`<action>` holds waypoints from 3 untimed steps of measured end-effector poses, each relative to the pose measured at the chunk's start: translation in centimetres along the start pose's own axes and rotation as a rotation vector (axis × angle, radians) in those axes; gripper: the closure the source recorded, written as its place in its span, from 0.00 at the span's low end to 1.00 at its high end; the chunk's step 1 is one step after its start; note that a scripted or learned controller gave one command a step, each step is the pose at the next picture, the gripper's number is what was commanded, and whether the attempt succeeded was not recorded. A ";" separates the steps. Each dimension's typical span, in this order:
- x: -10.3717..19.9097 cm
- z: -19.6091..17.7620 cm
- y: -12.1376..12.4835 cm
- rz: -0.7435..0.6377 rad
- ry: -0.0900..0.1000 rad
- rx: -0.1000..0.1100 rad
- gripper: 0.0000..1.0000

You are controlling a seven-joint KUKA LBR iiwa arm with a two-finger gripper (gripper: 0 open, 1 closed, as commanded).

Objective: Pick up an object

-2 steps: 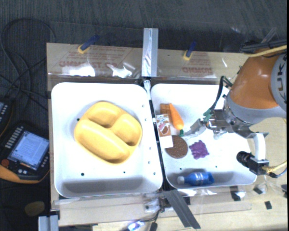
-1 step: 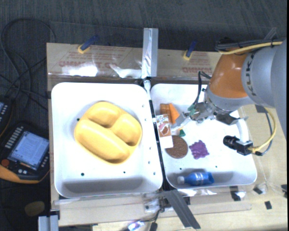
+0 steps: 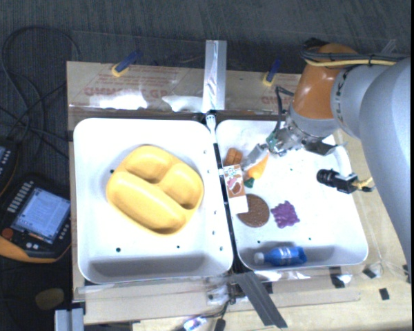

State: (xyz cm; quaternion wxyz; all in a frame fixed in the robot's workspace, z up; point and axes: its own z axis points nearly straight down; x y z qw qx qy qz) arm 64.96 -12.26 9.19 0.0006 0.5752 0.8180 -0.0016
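Gripper (image 3: pixel 279 143) low in right bin (image 3: pixel 352 243), just beside orange carrot-like piece (image 3: pixel 257 167); finger state impossible to tell. Nothing lifted yet, judging by this; grasp and raise left.

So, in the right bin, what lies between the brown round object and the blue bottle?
In the camera view, bare white bin floor separates the brown round object from the blue bottle.

Bread-shaped toy (image 3: pixel 154 188) in left bin (image 3: pixel 90 254) — bottle (image 3: pixel 281 256) at right bin (image 3: pixel 352 247) front.
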 end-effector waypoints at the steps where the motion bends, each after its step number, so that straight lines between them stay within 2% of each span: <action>1: 0.1 -0.9 0.1 0.000 0.003 -0.003 1.00; 2: -0.2 -2.4 1.9 0.141 0.003 -0.002 1.00; 3: 6.6 -9.2 4.4 0.240 0.003 0.000 1.00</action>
